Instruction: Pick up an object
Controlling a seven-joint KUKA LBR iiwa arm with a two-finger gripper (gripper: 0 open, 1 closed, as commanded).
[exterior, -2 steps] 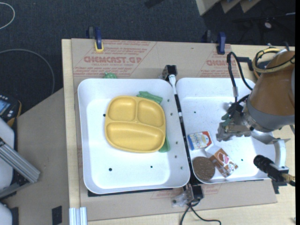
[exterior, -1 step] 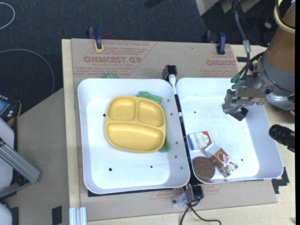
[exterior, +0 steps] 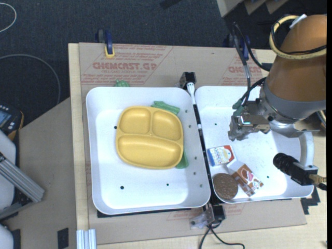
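Seen from above at a slant: a table (exterior: pixel 155 61) topped with brown board, bearing two shallow white bins side by side.

In the left bin (exterior: pixel 104 185), a yellow divided plate (exterior: pixel 150 137) with three compartments, lying flat near the middle. Under its far edge and its right edge, bits of something green (exterior: pixel 167 107) poking out.

In the right bin (exterior: pixel 218 100), three small things clustered at the near left corner: a white carton with red and blue print (exterior: pixel 220 154), lying just beside the bin's left wall; a round brown disc (exterior: pixel 225 185) nearer the camera, close to the front rim; and a brown and white packet (exterior: pixel 247 178) touching the disc on its right.

Reaching in from the right, a grey arm with an orange band (exterior: pixel 301 61), bulky and high in the frame. At its end, the tool (exterior: pixel 244 128), hanging over the middle of the right bin, just beyond the carton and apart from it. Nothing visible between its fingers; whether spread or pressed together, cannot tell from this angle.
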